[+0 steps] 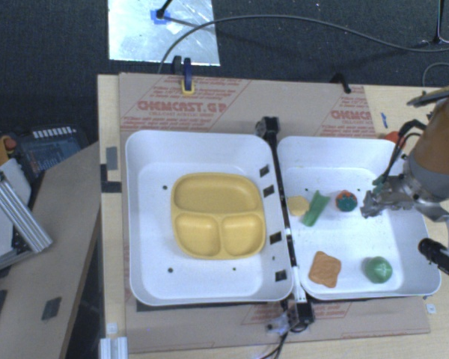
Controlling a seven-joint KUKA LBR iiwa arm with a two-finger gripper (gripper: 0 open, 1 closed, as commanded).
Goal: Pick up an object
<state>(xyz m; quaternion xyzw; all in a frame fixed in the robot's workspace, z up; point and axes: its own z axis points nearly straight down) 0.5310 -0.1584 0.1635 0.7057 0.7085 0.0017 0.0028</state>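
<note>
The right bin point(404, 163) holds several small objects. A green pickle-shaped piece point(314, 209) lies beside a pale yellow piece point(297, 205) near the bin's left wall. A small ball in red, teal and orange point(346, 200) sits just right of them. An orange-brown toast-like piece point(325, 268) lies at the bin's front, and a green round object point(377, 269) rests to its right. My gripper point(374, 203) hangs over the right bin, just right of the coloured ball, with the grey arm and orange band behind it. No object shows between its fingers.
The left bin point(146, 200) holds a yellow divided tray point(215, 214). A black divider with clips point(275, 200) runs between the bins. Cardboard point(209, 103) lies under both bins, and cables cross the dark floor behind the bench.
</note>
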